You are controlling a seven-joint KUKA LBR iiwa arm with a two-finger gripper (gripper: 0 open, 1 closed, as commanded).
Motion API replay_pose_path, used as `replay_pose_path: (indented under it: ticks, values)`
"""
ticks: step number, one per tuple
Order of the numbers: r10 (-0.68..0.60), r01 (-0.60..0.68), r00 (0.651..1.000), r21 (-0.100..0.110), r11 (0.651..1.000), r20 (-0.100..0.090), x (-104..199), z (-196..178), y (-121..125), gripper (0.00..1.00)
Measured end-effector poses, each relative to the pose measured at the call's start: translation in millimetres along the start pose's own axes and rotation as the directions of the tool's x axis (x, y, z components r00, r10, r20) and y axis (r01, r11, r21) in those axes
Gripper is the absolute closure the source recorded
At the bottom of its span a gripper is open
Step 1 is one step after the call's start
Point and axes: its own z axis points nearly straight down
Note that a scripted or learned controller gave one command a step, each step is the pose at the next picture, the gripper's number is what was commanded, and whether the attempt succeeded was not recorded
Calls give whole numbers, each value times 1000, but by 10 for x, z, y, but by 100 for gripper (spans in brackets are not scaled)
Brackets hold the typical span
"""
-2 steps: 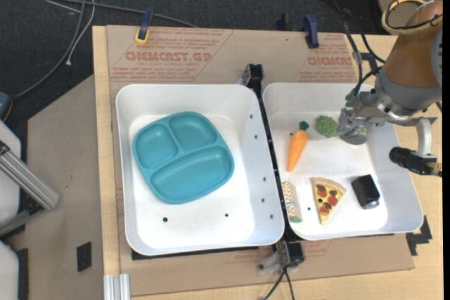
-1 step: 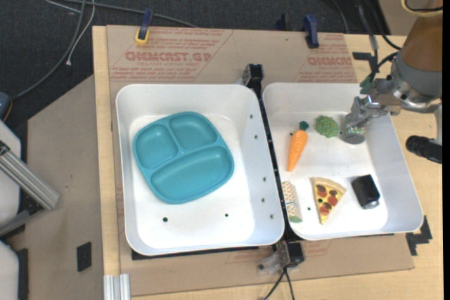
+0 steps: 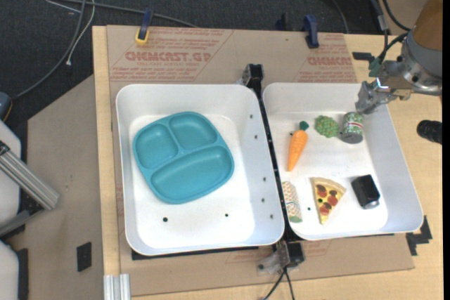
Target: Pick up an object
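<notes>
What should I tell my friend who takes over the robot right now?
Tool: at the right bin's far right corner, just above the can; whether it is open or shut is unclear.
Right bin holds: can, broccoli, carrot, pizza slice, black block, a packet.
Left bin: teal divided plate.
Done: nothing lifted.
Left: grasp one object, probably the can.
</notes>
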Motion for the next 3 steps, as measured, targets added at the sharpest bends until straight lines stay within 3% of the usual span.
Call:
replay_pose_path:
  ticks: [1, 3]
  values:
    - [-2, 2, 1000, 8, 1000, -4, 429, 55, 48, 100]
    - [-3, 3, 1000, 11, 1000, -5, 1562, 329, 49, 100]
